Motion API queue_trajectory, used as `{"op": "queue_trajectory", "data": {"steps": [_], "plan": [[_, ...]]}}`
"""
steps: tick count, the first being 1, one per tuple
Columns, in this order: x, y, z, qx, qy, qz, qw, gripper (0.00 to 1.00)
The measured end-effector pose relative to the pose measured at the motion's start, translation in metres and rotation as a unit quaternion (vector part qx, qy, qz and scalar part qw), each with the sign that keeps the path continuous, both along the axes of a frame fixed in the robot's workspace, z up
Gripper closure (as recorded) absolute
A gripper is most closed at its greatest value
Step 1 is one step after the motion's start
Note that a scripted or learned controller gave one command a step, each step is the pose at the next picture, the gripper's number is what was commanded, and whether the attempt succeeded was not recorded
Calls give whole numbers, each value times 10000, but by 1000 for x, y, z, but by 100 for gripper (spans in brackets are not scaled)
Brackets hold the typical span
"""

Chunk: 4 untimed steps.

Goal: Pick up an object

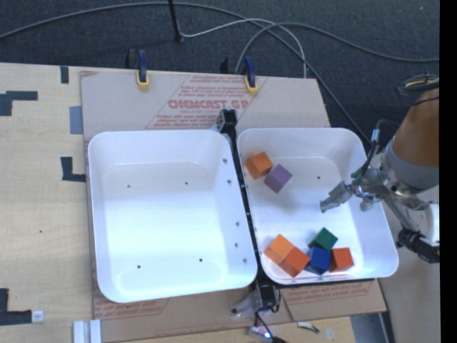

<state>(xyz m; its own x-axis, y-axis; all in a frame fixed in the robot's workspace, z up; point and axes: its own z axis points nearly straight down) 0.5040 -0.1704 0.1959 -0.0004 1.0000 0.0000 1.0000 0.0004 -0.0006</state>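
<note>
From my station I see two shallow white bins side by side on the table (36, 191), which has a sheet of cardboard (207, 98) under them held by two blue and yellow clamps (143, 70) at its far edge. The left bin (96, 191) holds nothing that I can make out, just its white floor with a few small dark dots. The right bin (314, 138) holds all the blocks. Near its far left corner an orange cube (258, 164) sits just beside a purple cube (278, 178), the two close but whether they touch I cannot tell. At the near edge there is a tight cluster: a larger orange block (287, 254) on the left, a blue cube (319, 259) in the middle, a green cube (326, 239) just behind the blue one, and a smaller orange cube (342, 258) on the right. The arm (418, 148) reaches in over the bin's right rim, and the gripper (334, 201) hangs over the bare middle of the right bin, between the far pair and the near cluster. I see no block between its fingers; whether they are spread or closed I cannot tell from here.
</note>
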Motion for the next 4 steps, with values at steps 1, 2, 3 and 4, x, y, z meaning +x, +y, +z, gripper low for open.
{"op": "queue_trajectory", "data": {"steps": [1, 2, 3, 4], "plan": [[46, 62, -111, 10, 31, 25, 10000, 0], [120, 85, -107, -1, -11, 17, 10000, 0], [119, 83, -97, 1, -5, 2, 10000, 100], [93, 69, 11, -5, -48, -71, 10000, 100]]}}
